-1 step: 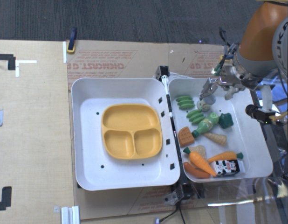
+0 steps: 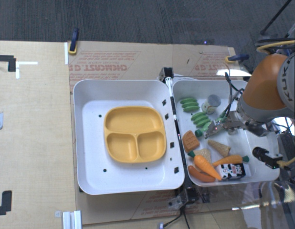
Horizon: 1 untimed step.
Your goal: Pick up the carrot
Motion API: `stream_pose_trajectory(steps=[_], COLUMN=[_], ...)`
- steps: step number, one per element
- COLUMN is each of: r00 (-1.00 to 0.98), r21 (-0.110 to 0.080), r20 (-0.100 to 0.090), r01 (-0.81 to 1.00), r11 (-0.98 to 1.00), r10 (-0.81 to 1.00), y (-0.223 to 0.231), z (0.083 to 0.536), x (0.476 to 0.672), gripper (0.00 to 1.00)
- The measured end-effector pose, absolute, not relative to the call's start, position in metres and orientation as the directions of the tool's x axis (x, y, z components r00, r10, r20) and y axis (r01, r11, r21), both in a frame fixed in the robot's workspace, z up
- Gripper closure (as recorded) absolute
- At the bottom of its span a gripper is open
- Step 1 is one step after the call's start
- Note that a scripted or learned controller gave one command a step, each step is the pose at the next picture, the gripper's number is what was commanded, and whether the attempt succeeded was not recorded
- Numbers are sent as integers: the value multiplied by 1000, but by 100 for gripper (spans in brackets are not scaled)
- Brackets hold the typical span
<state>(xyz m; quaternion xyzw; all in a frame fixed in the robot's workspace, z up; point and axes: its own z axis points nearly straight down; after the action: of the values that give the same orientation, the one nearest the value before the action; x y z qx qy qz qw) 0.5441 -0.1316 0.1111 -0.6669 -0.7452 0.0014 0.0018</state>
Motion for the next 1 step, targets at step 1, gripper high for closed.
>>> stream_pose_trajectory(steps=[1], r00=[42], r21=[5], r20=[1], r01=[999], r11=[-42], r10=[999], y=[-120], z=[93], x=[483], gripper=[0])
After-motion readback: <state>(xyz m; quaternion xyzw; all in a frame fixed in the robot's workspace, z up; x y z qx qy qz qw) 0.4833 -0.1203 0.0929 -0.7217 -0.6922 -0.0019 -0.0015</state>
